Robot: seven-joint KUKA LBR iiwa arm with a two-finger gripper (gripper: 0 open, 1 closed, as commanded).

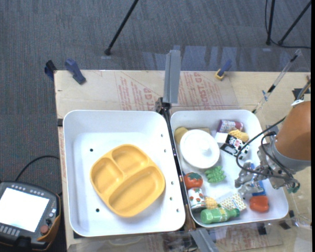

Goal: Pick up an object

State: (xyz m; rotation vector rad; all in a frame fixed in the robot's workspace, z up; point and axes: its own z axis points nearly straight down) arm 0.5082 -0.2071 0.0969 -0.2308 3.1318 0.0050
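Observation:
The right bin [254, 121] holds several small objects. Among them are a white round dish [199, 148], a green leafy toy [216, 174], a red tomato [192, 180], a printed can [196, 197] and a green bottle [219, 214] lying along the front wall. An orange-red piece [259, 204] and a checkered packet [232, 201] lie near the front right corner. My gripper [250, 180] hangs low over the right side of this bin, just above the orange-red piece and a small blue item [258, 187]. The grey wrist hides what is directly under it.
A yellow divided plate [127, 179] lies in the left bin [76, 140]. A purple can [230, 125], a black-and-white toy [232, 144] and a yellow piece [239, 135] crowd the right bin's far side. Clamps and a metal post [172, 80] stand behind the bins.

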